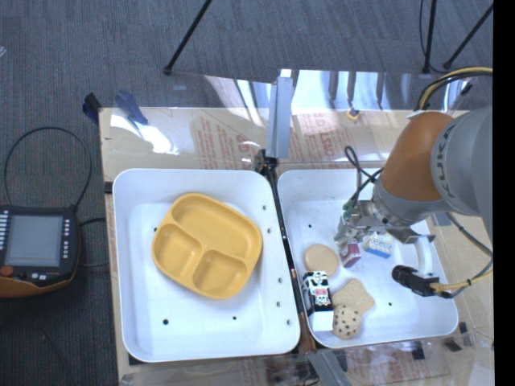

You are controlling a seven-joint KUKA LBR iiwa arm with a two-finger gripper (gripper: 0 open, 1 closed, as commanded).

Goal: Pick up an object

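The left bin [137,215] is largely taken up by a yellow divided plate [208,244], leaving open floor along its near edge and corners. In the right bin [310,191], cookies [338,284], a black-and-white carton [319,289] and small boxes [366,248] crowd the middle and near-left part; its far strip and near-right corner lie open. The arm [438,167] overhangs the right side.

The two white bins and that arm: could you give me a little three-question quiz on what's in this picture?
1. True or false: the yellow divided plate lies in the left bin.
2. Which lies nearest the pincer? A) the round tan cookie B) the chocolate-chip cookie C) the black-and-white carton
3. Fill in: the arm's band above the wrist is ____.

Key: 1 true; 2 A; 3 orange.
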